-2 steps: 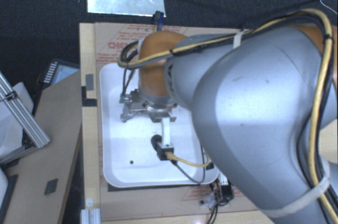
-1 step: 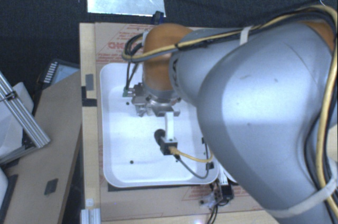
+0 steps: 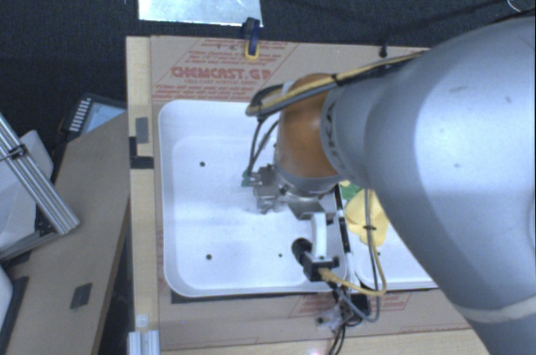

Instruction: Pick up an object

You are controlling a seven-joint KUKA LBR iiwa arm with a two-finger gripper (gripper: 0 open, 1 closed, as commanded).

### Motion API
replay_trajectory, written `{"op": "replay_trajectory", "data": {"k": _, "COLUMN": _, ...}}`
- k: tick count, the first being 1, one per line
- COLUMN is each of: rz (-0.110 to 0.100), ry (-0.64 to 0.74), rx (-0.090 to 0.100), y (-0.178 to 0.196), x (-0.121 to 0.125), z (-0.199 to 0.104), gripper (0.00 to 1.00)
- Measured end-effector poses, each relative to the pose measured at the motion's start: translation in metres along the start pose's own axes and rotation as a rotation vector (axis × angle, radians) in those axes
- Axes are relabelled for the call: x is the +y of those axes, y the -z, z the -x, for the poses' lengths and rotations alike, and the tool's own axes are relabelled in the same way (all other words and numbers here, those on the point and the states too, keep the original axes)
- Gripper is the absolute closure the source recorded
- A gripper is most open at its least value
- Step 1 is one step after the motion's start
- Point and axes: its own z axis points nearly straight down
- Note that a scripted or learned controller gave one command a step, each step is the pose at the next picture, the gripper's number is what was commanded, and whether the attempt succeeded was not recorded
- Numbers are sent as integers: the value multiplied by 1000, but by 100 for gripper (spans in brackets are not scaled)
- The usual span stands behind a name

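Grey arm with its orange band (image 3: 306,140) hangs low over the left white bin (image 3: 193,177), gripper (image 3: 268,194) buried beneath the wrist, its state impossible to tell; a yellow object (image 3: 368,215) peeks out just beside, probably the target

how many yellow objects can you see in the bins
1: a yellow object shows at the right of the arm, beside the left bin. The arm covers much of the bins, so more may be hidden.

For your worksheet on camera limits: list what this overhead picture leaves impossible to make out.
- Gripper: camera view, hidden beneath the arm's wrist; finger state unreadable.
- Yellow object: mostly covered by the arm; what it is stays unclear.
- Right bin: largely blocked by the arm.
- Left bin: right part covered.
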Motion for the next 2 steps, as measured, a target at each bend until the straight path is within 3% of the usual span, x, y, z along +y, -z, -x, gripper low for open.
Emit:
{"op": "replay_trajectory", "data": {"k": 1, "rz": 26, "ry": 13, "rx": 11, "y": 237, "x": 11, "z": -45, "gripper": 100}}
{"op": "replay_trajectory", "data": {"k": 2, "rz": 9, "ry": 11, "rx": 3, "y": 181, "x": 63, "z": -68, "gripper": 100}}
